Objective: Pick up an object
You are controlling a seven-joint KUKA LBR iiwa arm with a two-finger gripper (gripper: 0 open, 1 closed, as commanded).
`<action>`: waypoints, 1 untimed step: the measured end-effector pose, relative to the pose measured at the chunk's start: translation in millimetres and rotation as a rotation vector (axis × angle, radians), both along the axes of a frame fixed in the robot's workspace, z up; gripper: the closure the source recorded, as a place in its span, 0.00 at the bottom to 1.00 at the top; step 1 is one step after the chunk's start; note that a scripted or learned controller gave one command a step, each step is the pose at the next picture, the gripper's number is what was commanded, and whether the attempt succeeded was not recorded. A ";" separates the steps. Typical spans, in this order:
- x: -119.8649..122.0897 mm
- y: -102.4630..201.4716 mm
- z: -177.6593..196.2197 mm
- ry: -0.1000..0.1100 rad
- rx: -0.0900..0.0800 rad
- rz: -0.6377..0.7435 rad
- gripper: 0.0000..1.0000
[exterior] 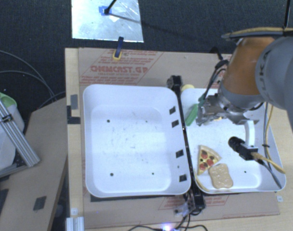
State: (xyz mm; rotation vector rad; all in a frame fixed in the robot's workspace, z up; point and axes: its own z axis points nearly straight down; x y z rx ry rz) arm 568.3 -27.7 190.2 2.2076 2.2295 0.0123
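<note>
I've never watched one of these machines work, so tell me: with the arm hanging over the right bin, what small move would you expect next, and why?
Probably a short drop straight down. The gripper sits over the green object by the right bin's left wall, and nothing shows it grasped. The pizza slice and the tan cookie lie nearer the camera, farther off.

Both bins are white: the left bin [132,141] shows faint dark speckles, the right bin [262,177] is plain. In the right bin lies a pizza slice [207,159] — yellow with red rounds and an orange-tan crust — and nearest, a tan biscuit [220,175] with a pale mottled surface. Farther off sit a green piece [191,113] and a pale yellow one [187,87]. The arm [262,66] is grey with an orange band. The bench [122,66] is tan cardboard — red lettering printed across it.
</note>
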 end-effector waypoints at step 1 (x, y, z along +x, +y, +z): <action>-28.7 94.2 86.3 0.000 0.001 0.003 1.00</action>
